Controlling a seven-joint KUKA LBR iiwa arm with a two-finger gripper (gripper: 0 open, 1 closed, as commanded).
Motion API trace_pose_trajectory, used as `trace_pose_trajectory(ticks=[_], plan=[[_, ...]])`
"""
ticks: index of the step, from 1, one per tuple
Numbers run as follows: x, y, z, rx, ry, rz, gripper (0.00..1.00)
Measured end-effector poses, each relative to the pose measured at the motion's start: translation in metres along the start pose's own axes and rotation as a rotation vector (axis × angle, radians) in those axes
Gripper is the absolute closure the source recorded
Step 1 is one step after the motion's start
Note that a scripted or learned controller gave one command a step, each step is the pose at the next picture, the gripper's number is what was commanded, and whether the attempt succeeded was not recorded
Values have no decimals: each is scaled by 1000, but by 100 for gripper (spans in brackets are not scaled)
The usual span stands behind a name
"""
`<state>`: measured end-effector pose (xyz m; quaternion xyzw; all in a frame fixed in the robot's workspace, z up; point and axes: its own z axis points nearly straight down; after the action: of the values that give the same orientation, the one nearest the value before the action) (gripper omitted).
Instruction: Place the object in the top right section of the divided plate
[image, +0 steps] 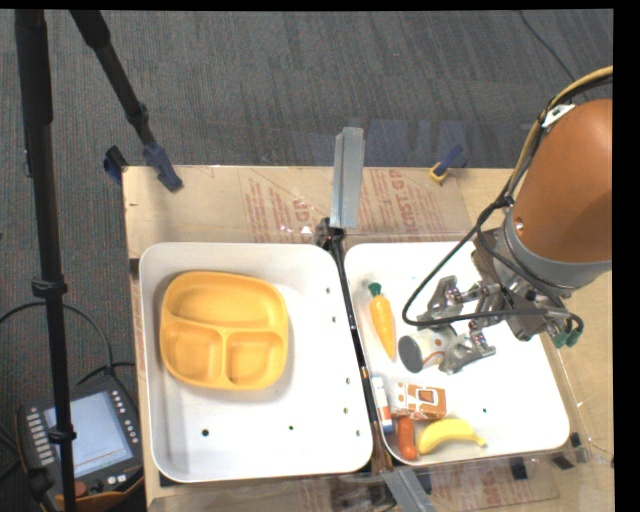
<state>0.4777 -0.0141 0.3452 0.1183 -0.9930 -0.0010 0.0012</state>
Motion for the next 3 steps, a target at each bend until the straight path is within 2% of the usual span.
trace_pose_trajectory(ticks=[1,2,3], plan=[[-56,-57,-91,1,-5,-187,100],[-53,-45,-91,0,-5,-461,100],[-53,55,-27,-1,-1,-659,100]])
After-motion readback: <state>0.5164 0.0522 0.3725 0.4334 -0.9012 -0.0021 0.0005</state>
